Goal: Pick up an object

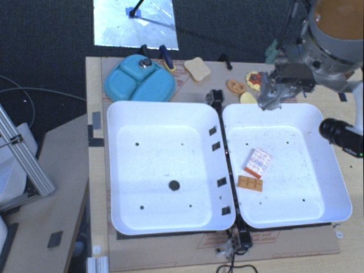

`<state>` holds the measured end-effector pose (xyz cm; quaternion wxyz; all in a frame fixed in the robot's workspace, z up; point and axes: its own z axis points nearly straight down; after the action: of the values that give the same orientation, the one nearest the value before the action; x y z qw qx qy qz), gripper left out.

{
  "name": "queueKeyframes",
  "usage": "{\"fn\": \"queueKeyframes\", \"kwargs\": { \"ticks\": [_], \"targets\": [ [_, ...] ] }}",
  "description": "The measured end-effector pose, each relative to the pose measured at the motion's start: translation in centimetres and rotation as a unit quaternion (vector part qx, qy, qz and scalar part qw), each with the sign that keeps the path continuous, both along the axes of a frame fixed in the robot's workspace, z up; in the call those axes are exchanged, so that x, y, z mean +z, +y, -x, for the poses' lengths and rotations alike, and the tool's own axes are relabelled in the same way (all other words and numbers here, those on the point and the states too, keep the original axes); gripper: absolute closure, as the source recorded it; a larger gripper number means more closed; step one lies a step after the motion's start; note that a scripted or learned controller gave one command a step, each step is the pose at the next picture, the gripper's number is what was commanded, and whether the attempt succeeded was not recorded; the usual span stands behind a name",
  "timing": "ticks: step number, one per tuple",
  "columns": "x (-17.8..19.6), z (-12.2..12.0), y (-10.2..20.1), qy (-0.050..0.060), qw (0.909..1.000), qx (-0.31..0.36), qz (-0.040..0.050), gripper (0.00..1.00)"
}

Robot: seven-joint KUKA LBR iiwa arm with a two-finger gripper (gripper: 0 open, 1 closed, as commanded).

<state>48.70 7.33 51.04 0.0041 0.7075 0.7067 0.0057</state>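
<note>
Two things lie in the right bin (335, 193), left of its middle and toward the near side: a small red-and-white packet (258, 162), lying flat and slightly turned, and just nearer, a small orange waffle-like block (250, 183). They sit just beside each other; whether they touch I cannot tell. The left bin (122, 152) carries a small dark disc (174, 185) on its floor.

Both things in the right bin look light. The packet seems thin, perhaps card or a wrapper, so it probably gives a little under pressure and may slide on the smooth white floor; taking it across its short width looks most secure. The orange block appears to be a stiff toy piece, flat and low, which leaves little height to catch; pinching its two long edges seems the best hold. With the two so close, a descent between them risks nudging one away.

The gripper (272, 98) hangs over the far edge of the right bin, well apart from both things, at the end of the grey arm (335, 27). It holds nothing that I can see and touches none of the objects. Whether it is spread or pressed together I cannot tell.

Beyond the bins, on the desk (96, 95), lie a blue divided plate (140, 79), a toast slice (197, 69) and some small toy foods (245, 86).
</note>
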Motion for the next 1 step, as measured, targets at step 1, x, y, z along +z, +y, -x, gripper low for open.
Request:
{"fn": "queueKeyframes", "kwargs": {
  "ticks": [1],
  "targets": [
    [-12.97,0.17,3.39,0.012,0.9999,0.004,0.002,1.0]
  ]
}}
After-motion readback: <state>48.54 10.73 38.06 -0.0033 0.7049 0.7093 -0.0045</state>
